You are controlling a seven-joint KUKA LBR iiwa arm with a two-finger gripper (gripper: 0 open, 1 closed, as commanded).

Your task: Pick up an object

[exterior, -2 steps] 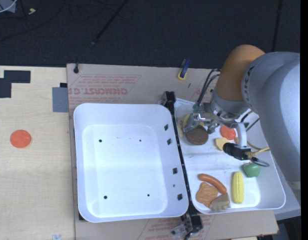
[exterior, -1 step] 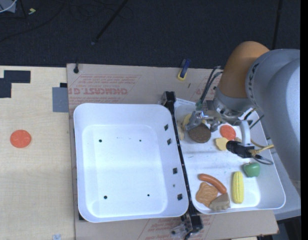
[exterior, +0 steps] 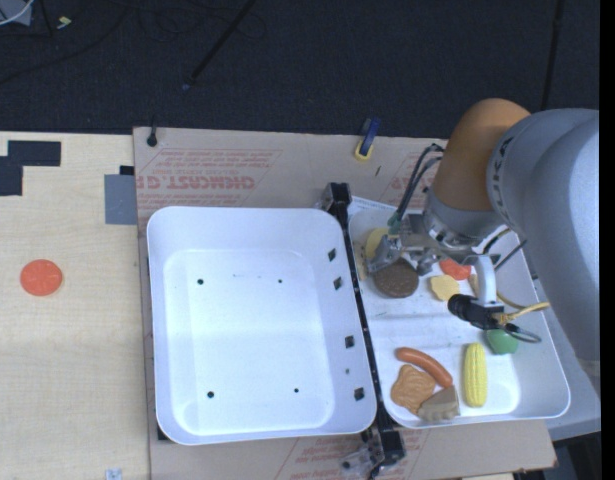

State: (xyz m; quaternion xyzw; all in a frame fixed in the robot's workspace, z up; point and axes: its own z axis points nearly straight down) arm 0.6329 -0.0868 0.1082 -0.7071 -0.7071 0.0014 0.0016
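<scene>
Two bins are sitting side by side on the worktop [exterior: 77, 348]. Hand [exterior: 392, 258] is hovering at the right bin's [exterior: 547, 408] far-left corner, over a brown disc [exterior: 396, 280], likely targeting it. Grip state: cannot tell. Sausage [exterior: 424, 365] and corn [exterior: 475, 374] are lying near the front edge.

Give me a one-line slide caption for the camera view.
Pincer low over brown round patty in right bin of toy food.

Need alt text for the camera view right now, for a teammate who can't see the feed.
The grey arm reaches from the right into the right bin, its gripper low over a brown round piece among toy foods, including a corn cob and a sausage. The left bin sits beside it.
</scene>
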